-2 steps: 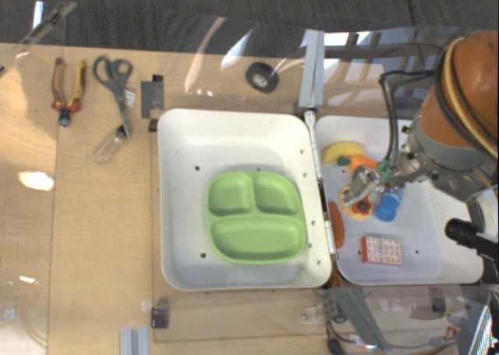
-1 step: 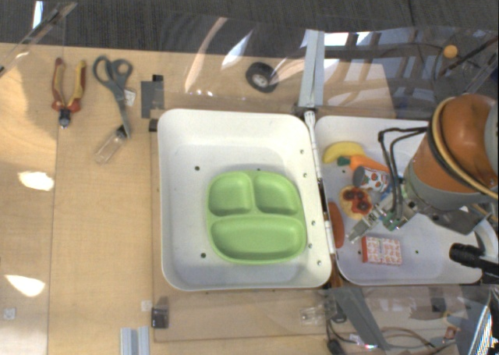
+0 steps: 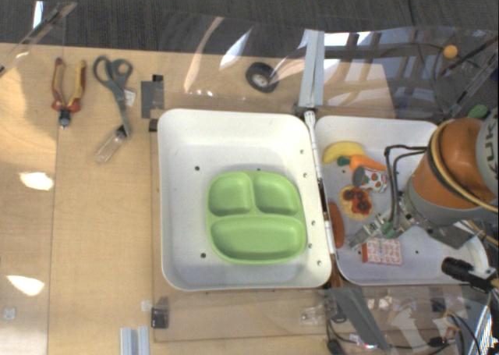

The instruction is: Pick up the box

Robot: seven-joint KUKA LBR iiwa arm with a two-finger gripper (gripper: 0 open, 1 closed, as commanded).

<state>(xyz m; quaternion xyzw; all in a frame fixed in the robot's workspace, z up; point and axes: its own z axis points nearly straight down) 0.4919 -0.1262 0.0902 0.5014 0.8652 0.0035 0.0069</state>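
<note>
The box (image 3: 382,252), a small flat white pack with a red pattern, lies near the front of the right bin (image 3: 413,271). My gripper (image 3: 382,229) hangs low over the bin just behind the box, at its far edge, at the end of the grey arm with the orange band (image 3: 448,174). The box rests on the bin floor and nothing lifts it. The arm's bulk hides the bin's right half.
In the right bin lie a banana (image 3: 343,150), a carrot (image 3: 366,163), a small red-and-white carton (image 3: 376,181), a round pizza-like toy (image 3: 358,201) and a sausage (image 3: 336,223). The left bin (image 3: 179,189) holds a green divided plate (image 3: 256,215). Scissors (image 3: 115,80), pliers (image 3: 66,88) and a tape roll (image 3: 263,76) lie on the bench.
</note>
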